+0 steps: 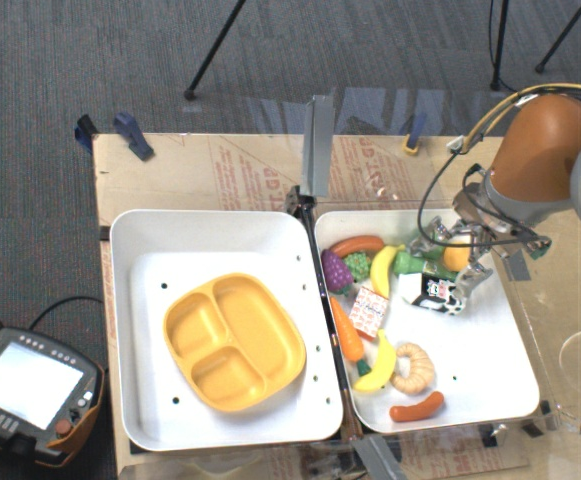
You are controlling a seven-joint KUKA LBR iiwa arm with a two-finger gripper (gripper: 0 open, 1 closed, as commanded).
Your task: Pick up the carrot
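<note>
Two-finger gripper (457,258) low over right white bin (490,368), fingers apart, nothing between them, long orange plastic carrot (346,329) near bin's left wall, beside yellow banana (378,366)

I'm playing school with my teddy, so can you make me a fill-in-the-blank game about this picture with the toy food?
1. The yellow tray with three sections lies in the ____ bin.
2. The carrot lies along the right bin's ____ wall.
3. The gripper hovers over the ____ bin.
4. The bunch of grapes is ____ in colour.

Missing words: left; left; right; purple
</note>
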